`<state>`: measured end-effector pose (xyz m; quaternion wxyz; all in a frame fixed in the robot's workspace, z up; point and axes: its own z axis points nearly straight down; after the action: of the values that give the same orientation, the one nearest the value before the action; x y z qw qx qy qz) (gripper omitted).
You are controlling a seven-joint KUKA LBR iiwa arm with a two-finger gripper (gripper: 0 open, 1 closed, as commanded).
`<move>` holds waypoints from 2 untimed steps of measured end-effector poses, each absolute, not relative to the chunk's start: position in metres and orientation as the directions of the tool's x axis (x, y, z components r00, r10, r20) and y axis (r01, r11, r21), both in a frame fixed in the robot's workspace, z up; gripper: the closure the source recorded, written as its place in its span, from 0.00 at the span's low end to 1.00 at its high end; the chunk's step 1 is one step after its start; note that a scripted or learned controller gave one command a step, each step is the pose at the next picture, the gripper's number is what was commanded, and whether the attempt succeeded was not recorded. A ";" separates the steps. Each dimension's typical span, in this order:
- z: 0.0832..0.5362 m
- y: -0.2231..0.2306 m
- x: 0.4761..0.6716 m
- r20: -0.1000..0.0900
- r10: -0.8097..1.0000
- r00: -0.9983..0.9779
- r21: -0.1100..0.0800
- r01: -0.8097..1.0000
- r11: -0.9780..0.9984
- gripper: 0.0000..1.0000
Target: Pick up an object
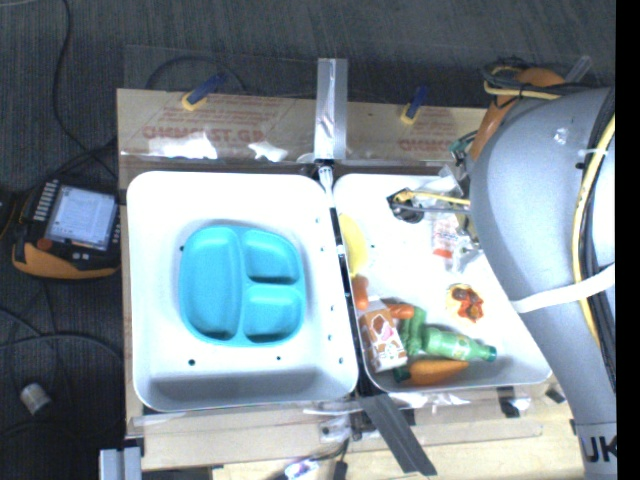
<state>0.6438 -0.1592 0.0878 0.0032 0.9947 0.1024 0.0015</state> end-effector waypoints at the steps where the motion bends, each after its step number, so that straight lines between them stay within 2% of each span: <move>1: 0.088 -0.160 0.648 -0.002 0.203 0.979 0.004 0.203 -0.979 0.00; 2: 0.095 -0.093 0.591 -0.006 0.382 0.924 -0.003 0.382 -0.924 0.00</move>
<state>0.5907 -0.0931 0.0947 -0.0010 0.9809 0.1946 -0.0032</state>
